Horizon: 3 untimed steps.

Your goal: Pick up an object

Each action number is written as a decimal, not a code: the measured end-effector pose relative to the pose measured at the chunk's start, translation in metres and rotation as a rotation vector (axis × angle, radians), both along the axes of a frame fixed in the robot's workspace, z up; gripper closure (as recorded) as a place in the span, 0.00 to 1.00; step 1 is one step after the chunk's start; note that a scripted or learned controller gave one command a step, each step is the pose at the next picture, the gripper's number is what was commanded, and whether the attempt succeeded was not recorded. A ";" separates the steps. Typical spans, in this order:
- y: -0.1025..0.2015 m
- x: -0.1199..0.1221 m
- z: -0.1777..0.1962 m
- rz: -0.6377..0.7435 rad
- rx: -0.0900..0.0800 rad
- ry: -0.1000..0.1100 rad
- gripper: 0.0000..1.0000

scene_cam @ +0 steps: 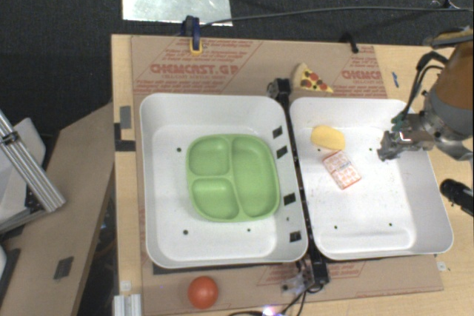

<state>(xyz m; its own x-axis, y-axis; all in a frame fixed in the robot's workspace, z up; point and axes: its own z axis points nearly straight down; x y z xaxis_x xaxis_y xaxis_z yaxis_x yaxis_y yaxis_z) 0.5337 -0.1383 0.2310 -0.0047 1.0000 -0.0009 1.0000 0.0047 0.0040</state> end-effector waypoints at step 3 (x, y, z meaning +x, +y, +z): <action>0.162 0.042 -0.013 0.003 0.001 0.001 1.00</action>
